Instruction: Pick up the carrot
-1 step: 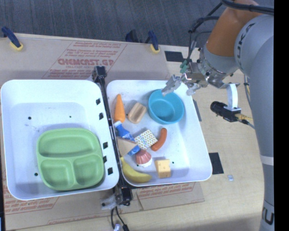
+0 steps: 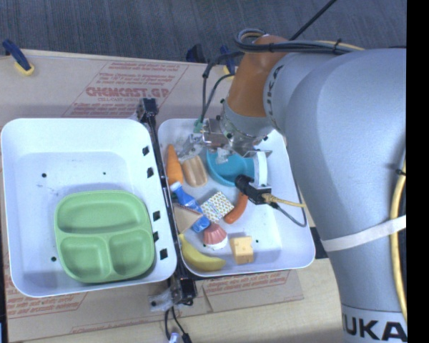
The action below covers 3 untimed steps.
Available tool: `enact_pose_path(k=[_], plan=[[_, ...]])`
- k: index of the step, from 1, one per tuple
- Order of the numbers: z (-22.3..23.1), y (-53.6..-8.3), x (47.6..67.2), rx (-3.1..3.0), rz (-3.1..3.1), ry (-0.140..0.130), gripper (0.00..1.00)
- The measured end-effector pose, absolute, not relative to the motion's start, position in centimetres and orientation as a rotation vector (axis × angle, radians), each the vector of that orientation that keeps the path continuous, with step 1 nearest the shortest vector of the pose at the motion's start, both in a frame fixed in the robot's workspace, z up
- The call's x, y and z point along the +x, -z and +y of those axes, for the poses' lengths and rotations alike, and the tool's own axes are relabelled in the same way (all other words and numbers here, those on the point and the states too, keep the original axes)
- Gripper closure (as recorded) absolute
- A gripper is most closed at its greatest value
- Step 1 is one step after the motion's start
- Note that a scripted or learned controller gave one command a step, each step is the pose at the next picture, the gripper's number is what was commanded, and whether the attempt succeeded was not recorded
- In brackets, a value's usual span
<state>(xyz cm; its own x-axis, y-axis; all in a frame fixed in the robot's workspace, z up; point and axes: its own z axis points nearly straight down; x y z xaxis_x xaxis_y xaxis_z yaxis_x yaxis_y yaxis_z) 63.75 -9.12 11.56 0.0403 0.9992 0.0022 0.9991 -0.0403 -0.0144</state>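
Observation:
The carrot point(image 2: 173, 166) is a long orange piece lying lengthwise along the left wall of the right bin point(image 2: 294, 243), near its back. My gripper point(image 2: 209, 141) hangs over the back of that bin, just right of the carrot's far end and above a tan bread roll point(image 2: 194, 171). Nothing orange shows at the gripper's tip. The grey arm with its orange band point(image 2: 252, 77) covers the bin's back right corner.
Around the carrot lie a blue bowl point(image 2: 230, 168), a red sausage point(image 2: 236, 209), a checkered block point(image 2: 217, 206), a blue packet point(image 2: 186, 198), a banana point(image 2: 200, 260), a cheese cube point(image 2: 242, 249) and a small cupcake point(image 2: 214, 236). The left bin point(image 2: 28, 156) holds a green divided plate point(image 2: 104, 236).

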Motion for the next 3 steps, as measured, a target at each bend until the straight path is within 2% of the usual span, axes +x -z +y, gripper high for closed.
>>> enact_pose_path(k=[1, 2, 3], plan=[[-1.6, -19.6, 62.1, -2.195, -2.246, 0.002, 0.00], [0.9, -24.1, 65.5, -2.237, -2.203, -0.002, 0.00], [7.4, -18.9, 64.1, -2.623, -1.712, -0.020, 0.00]])
